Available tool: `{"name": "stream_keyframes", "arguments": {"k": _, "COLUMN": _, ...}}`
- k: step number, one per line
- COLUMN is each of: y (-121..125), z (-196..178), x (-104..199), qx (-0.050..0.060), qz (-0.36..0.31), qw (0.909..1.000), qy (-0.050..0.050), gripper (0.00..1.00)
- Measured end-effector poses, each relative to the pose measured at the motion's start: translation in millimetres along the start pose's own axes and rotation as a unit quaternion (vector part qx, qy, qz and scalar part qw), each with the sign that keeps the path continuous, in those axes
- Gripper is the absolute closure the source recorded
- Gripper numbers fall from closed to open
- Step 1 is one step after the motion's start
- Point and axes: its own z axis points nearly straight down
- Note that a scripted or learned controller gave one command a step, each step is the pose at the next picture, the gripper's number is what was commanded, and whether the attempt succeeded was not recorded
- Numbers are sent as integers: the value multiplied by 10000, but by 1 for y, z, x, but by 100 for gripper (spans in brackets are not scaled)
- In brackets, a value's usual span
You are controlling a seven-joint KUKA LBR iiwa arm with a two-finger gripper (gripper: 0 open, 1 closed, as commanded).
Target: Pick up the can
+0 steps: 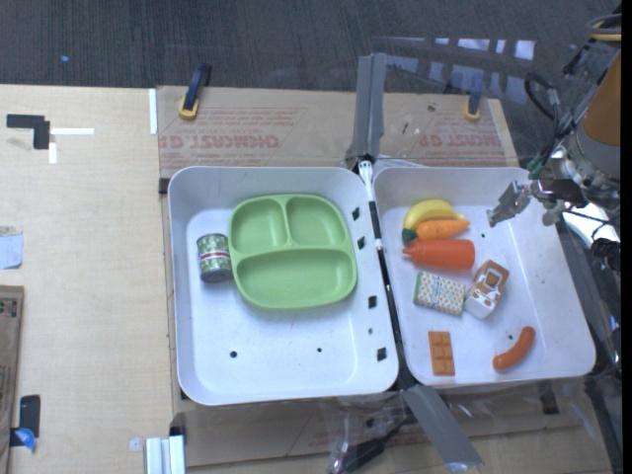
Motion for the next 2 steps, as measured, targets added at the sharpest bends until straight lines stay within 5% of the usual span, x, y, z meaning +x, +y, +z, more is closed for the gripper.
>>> {"name": "stream_keyframes", "arguments": {"k": 1, "y": -23, "z": 106, "x": -14, "qx": -6, "qz": 1359, "qw": 9907, "qy": 3, "gripper": 0}}
{"name": "stream_keyframes", "arguments": {"k": 2, "y": -63, "z": 117, "x": 18, "qx": 15, "qz": 2488, "qw": 9686, "qy": 9, "gripper": 0}}
